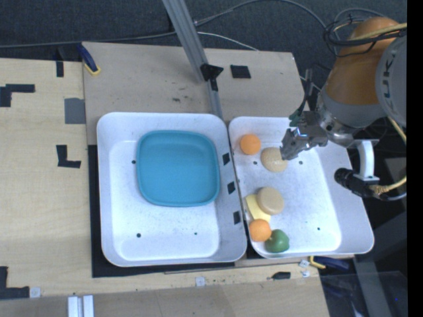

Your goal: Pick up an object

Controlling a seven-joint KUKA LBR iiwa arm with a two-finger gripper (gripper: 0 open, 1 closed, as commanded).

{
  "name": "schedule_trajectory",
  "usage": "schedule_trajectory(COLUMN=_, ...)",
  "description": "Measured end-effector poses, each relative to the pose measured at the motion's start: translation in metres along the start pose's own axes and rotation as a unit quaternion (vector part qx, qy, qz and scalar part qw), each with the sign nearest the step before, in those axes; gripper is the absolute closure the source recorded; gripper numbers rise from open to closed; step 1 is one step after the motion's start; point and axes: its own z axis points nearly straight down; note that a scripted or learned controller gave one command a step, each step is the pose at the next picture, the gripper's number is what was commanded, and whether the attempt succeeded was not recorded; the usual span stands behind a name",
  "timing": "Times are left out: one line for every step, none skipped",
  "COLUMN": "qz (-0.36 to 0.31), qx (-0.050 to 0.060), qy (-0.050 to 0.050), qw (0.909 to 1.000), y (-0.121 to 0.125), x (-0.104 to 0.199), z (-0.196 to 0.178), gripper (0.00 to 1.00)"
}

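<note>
My gripper [291, 148] hangs over the upper part of the right bin [330, 197], its tip just right of a pale beige round object [273, 160] and close to touching it. An orange ball [250, 144] lies to the left of that. Lower in the same bin sit a tan round piece [269, 199] on a yellow item [254, 210], a second orange ball [260, 230] and a green object [277, 241]. Nothing shows between the fingers.
The left bin [112, 177] holds a blue square plate [178, 168]. A grey metal pole [188, 32] slants down to the bins' shared top edge. The arm's body [360, 65] and cables crowd the right side. The right bin's right half is bare.
</note>
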Motion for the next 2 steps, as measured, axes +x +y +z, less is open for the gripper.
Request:
schedule_trajectory(qz=0.000, qx=0.000, qy=0.000, qw=1.0000, y=0.004, x=0.051, z=0.012, gripper=1.00)
schedule_trajectory(qz=0.000, qx=-0.001, qy=0.000, qw=1.0000, y=0.003, x=0.096, z=0.012, gripper=1.00)
